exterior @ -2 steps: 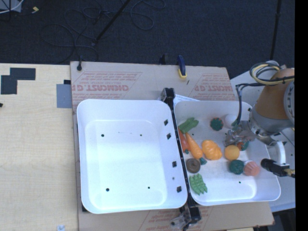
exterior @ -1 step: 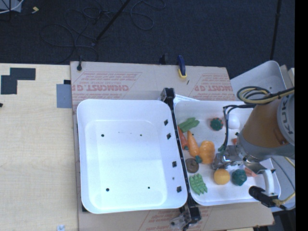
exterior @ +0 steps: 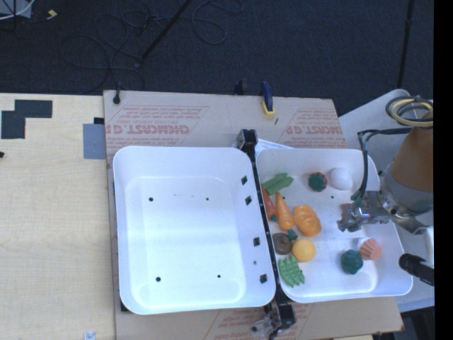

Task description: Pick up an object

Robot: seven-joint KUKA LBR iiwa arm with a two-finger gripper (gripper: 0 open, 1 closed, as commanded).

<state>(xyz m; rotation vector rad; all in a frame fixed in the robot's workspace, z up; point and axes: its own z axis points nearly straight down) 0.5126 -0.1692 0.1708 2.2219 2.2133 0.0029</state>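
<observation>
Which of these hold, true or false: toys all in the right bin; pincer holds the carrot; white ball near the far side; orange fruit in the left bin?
1. All toys lie in the right bin. True.
2. The pincer holds the carrot. False: the carrot lies apart, near the divider.
3. The white ball sits near the far side. True.
4. The orange fruit is in the left bin. False: it lies in the right bin.

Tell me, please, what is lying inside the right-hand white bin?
Inside the right bin lie toy foods: a carrot, an orange pepper, a yellow fruit, a white ball, leafy greens. The gripper covers whatever sits beneath it.
</observation>
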